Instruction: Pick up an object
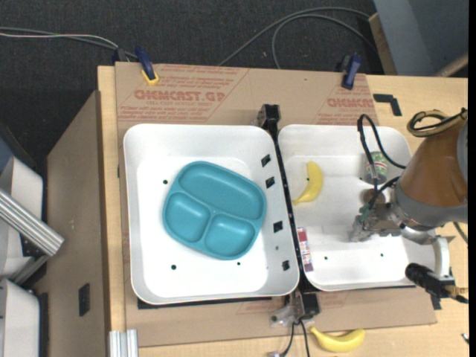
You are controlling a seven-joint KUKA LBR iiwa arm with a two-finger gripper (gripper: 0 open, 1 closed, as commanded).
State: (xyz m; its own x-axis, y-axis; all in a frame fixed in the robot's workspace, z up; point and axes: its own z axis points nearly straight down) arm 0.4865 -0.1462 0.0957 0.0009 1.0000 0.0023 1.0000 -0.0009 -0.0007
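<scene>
We see the gripper (366, 225) low in the right bin (335, 270), near its right side, probably probing for a grasp. Can't tell its state from this angle. The banana (310, 182) lies on that bin's floor by the divider, well apart from the tool. The teal divided plate (214, 210) sits in the left bin (141, 222). A second banana (341, 339) lies on the bench outside, likely out of play.

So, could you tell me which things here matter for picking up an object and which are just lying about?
Belong to the job:
- gripper, low in the right bin
- banana in that bin
- small object by the arm

Lying about:
- blue divided plate in the left bin
- second banana on the bench
- clamps
</scene>
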